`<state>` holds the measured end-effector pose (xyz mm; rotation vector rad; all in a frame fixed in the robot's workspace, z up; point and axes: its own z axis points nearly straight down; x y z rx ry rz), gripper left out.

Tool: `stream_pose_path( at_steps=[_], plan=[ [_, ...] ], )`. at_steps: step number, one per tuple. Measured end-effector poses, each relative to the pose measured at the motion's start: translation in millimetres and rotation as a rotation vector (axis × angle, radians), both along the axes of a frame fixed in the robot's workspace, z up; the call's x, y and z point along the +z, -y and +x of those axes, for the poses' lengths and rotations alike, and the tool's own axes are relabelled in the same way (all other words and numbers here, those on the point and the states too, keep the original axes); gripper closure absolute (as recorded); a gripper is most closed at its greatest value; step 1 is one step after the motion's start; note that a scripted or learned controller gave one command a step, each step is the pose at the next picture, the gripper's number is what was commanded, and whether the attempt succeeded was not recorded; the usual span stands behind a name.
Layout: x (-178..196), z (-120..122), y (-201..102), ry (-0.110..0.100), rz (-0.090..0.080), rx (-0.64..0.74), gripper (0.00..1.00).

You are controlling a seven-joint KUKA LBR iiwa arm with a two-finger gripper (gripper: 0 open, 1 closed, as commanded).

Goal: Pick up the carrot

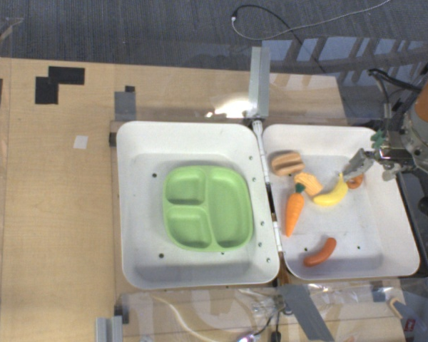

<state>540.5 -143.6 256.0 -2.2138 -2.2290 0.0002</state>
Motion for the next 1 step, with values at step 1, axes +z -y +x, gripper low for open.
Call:
stream_pose_path(
  at_steps=[1],
  plan=[
    [-124.0, 19.3, -51.9, -0.001, 0.001, 0.297, 0.0]
  ],
)
